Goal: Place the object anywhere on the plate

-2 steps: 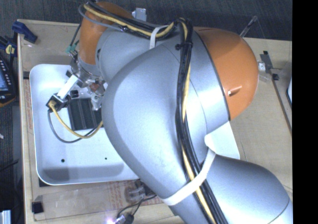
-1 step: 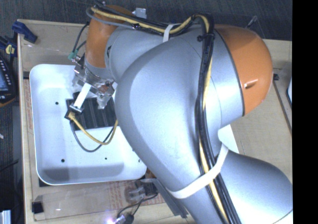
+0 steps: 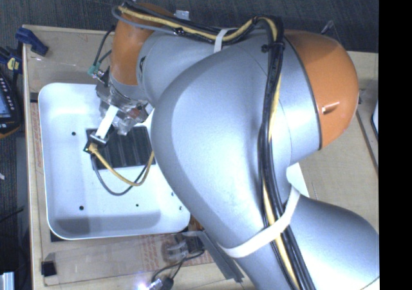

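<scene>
My gripper (image 3: pixel 127 129) hangs over the middle of the left white bin (image 3: pixel 64 173), below the orange wrist band (image 3: pixel 125 51). Directly under it lies a dark ribbed shape (image 3: pixel 129 148), close to the bin floor. I cannot tell whether that shape belongs to the gripper or is a separate thing. The grey arm (image 3: pixel 244 154) hides the right part of the bench and what lies under it.
The left bin's floor shows bare white at the left and along the front (image 3: pixel 96 218). The bin's left wall (image 3: pixel 42 147) stands near the bench's wooden edge. Blue and dark tools (image 3: pixel 13 70) lie off the bench's left side.
</scene>
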`<state>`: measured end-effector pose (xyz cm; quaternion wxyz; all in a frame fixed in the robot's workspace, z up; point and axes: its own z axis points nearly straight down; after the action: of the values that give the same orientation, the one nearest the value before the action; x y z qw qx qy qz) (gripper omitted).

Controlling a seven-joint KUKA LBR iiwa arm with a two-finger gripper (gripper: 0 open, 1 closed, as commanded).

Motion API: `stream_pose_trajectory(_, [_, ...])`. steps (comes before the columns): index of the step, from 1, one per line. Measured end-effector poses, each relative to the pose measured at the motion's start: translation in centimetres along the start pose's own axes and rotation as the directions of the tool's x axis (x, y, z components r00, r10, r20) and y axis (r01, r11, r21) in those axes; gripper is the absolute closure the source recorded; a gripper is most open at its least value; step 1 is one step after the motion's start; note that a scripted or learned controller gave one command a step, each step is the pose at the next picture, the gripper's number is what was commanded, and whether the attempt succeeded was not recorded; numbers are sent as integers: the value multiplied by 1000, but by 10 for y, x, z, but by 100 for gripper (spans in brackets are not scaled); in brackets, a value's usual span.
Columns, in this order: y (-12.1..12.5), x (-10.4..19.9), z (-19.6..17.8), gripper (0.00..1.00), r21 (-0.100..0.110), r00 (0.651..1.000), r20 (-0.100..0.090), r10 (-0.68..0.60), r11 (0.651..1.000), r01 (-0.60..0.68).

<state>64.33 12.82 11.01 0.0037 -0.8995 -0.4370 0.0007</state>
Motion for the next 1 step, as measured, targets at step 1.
stream_pose_trajectory(1, [13,-21,-105,100,-3,993,0,116,993,-116])
